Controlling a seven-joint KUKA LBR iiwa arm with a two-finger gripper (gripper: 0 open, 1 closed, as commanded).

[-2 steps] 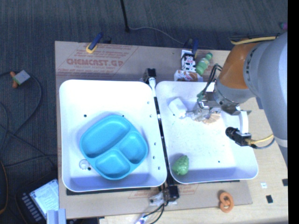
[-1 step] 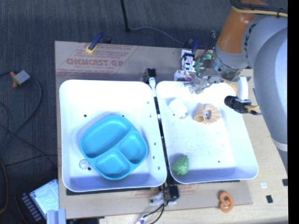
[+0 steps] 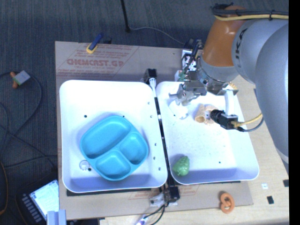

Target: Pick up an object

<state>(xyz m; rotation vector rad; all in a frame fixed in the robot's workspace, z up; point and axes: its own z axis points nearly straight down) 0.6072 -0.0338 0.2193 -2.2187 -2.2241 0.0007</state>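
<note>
My gripper (image 3: pixel 184 99) hangs low over the far left part of the right bin (image 3: pixel 234 170), under the orange-banded wrist. A tan, cone-like object (image 3: pixel 202 112) lies just right of it, beside the black cable fitting on the arm. A green lumpy object (image 3: pixel 181 165) rests in the near left corner of the same bin, well away from the gripper. In the left bin (image 3: pixel 70 97) sits a blue divided plate (image 3: pixel 114 146), with a small clear ring (image 3: pixel 84 164) by its left edge.
An orange pretzel-shaped item (image 3: pixel 227 201) lies on the bench in front of the right bin. A blue and yellow tool (image 3: pixel 95 42) sits at the board's far edge. A black clip (image 3: pixel 151 75) stands at the far end of the divider between the bins.
</note>
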